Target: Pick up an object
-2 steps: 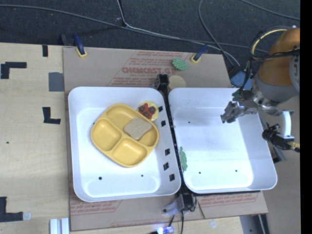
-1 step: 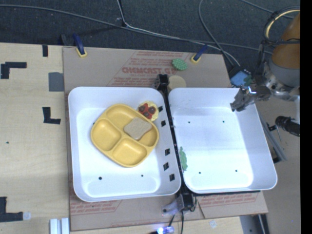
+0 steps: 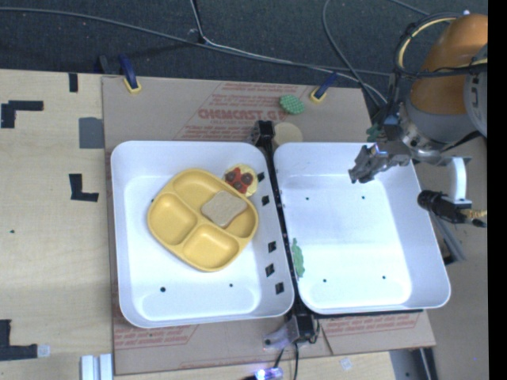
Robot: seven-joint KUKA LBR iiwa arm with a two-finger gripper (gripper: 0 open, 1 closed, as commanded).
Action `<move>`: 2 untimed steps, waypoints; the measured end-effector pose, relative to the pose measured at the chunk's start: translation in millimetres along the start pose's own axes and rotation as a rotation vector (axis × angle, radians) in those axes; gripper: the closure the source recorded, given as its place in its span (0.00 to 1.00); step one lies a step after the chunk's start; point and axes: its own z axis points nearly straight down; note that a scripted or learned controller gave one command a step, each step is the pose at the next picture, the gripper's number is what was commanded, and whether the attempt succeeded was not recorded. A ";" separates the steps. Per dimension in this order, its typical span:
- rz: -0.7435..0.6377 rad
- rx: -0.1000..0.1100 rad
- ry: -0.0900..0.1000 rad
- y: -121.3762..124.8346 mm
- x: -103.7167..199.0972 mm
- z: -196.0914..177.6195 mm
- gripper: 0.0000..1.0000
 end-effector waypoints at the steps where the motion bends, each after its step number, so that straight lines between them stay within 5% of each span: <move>1: -0.001 0.000 0.000 14.5 55.2 8.1 1.00; 2: -0.002 0.000 0.001 12.3 105.3 2.8 1.00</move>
